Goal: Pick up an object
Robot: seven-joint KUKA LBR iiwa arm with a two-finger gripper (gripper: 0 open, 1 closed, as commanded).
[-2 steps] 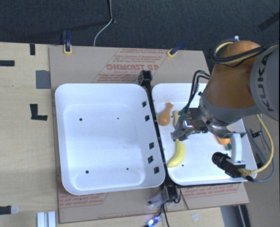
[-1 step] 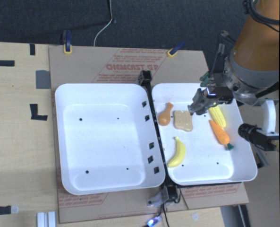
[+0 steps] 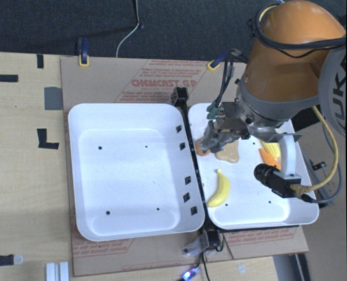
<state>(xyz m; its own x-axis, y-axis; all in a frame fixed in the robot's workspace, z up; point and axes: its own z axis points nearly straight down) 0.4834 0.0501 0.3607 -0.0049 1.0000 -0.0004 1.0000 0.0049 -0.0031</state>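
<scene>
Hovering low over the right bin (image 3: 302,215), my hand (image 3: 211,142) sits above a tan piece (image 3: 229,154); finger state I cannot tell. Banana (image 3: 219,190) lies just beside, apart. I'd centre on the tan piece, descend straight, avoid the divider (image 3: 188,157).

Two shallow white bins side by side on a cardboard sheet (image 3: 155,84) with red print. Left bin (image 3: 126,168) sits toward the sheet's left edge; right bin (image 3: 249,212) toward its right edge, the two touching along a row of black clips (image 3: 188,180). Sheet lies on a light wood bench (image 3: 21,174) marked with black tape pieces (image 3: 44,138). Blue-yellow clamp (image 3: 82,52) on the sheet's far-left corner. White cable (image 3: 129,31) crosses dark cloth (image 3: 103,10) beyond the far edge.
</scene>
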